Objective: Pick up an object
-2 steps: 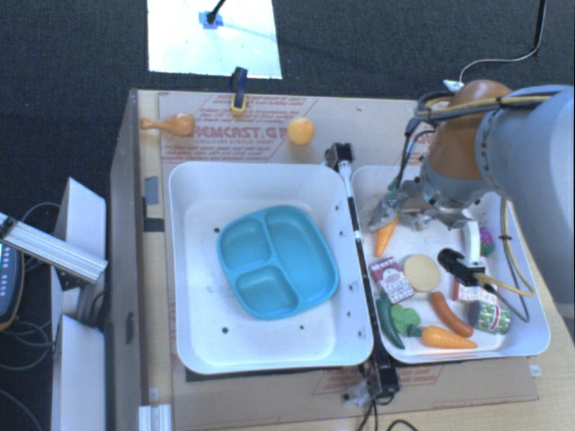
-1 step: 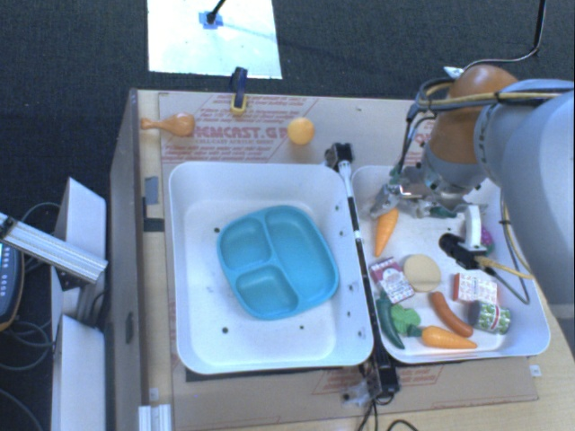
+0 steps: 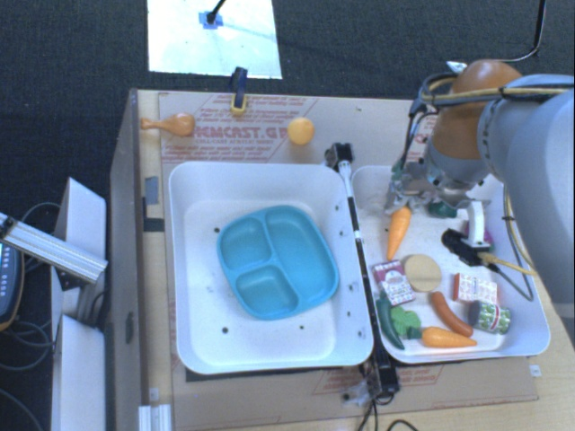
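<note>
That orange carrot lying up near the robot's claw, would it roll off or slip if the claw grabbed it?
The carrot looks like a smooth, tapered plastic toy, so the gripper might well slip toward its thin tip. Being round, it probably rolls sideways if nudged. It looks stiff and likely light, so it should not bend.

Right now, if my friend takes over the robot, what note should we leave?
Gripper: low at the far end of the right bin, just above the upright carrot. I cannot tell whether it grips anything.
Things: the right bin also holds a second carrot, a sausage, a round cracker, a small red box, green leafy food and a small can. The left bin holds a blue divided plate.
Done: nothing visibly lifted.
Left: grasp one object and raise it.
</note>
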You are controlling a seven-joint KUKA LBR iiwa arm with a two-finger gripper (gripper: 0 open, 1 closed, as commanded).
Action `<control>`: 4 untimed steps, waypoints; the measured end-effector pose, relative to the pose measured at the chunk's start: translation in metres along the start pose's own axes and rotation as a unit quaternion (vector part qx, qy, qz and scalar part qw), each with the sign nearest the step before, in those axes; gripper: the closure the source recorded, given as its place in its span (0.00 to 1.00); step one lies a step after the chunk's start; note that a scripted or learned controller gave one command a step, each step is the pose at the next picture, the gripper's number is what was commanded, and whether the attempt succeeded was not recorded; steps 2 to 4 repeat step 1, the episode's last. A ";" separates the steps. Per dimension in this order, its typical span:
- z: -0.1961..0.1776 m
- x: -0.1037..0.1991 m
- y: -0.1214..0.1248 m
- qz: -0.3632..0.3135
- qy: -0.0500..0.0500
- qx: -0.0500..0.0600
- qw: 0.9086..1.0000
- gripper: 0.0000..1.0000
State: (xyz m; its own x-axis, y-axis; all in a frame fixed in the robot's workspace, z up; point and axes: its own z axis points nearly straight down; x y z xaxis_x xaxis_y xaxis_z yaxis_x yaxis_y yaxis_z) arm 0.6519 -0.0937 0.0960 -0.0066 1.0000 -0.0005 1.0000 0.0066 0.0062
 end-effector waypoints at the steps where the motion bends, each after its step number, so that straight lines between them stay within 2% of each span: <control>1: -0.123 0.041 -0.051 0.001 0.000 0.000 1.000 1.00; 4: -0.123 0.041 -0.051 0.001 0.000 0.000 1.000 1.00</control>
